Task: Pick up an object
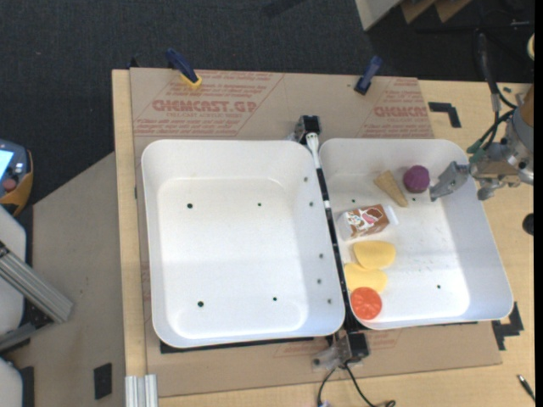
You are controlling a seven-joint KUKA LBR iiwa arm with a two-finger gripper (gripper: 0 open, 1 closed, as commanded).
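Purple ball [416, 178] near right bin's [475, 261] far edge, gripper [462, 185] beside it, jaws seemingly spread, empty.

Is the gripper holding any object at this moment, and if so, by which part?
Nothing is held. The two-finger gripper is open over the right white bin, its fingers apart, near the round purple ball but with nothing between them.

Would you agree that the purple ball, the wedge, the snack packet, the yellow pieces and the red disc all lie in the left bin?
Not quite: the camera view shows the purple ball, wedge, snack packet, yellow pieces and red disc all in the right bin.
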